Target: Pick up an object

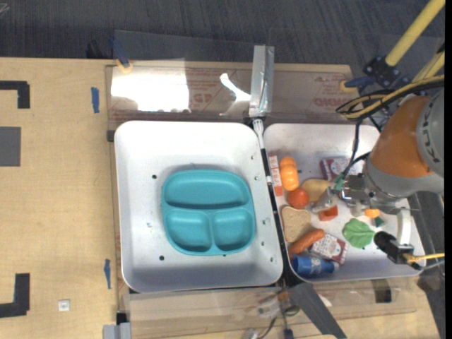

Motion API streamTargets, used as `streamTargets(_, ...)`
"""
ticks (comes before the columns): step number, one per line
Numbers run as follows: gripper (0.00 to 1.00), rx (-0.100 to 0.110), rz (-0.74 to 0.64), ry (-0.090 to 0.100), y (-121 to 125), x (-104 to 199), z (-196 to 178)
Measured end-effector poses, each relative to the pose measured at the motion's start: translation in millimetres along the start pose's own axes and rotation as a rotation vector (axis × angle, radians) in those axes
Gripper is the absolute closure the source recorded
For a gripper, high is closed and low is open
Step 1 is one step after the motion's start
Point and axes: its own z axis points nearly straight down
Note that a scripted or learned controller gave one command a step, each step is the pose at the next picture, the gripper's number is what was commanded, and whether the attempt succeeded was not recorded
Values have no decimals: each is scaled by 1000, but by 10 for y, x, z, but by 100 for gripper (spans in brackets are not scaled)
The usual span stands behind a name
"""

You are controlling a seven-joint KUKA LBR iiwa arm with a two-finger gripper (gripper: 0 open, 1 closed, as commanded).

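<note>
The right bin [311, 138] holds several toy foods. An orange fruit [288, 173] and a red tomato [297, 198] lie by its left wall, with a tan potato-like piece [315, 186] beside them. Nearer the front are a bread slice [296, 222], an orange sausage [306, 241], a blue can [311, 265] and a red-and-white packet [329, 246]. A green leaf [358, 232] lies at the right. My gripper [330, 202] hangs low over the middle of this bin, just right of the tomato and above a small red piece [328, 214]. Nothing visible sits between its fingers.
The left bin [134, 189] carries a teal divided plate [207, 210]. A purple packet [332, 167] lies at the back of the right bin. Cables and a yellow pole [417, 23] stand behind the arm at the upper right.
</note>
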Motion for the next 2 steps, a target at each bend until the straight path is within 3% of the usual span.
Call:
streamTargets(1, 100, 0, 4, -1, 5, -15, -77)
streamTargets(2, 100, 0, -34, 0, 490, 757, -1193)
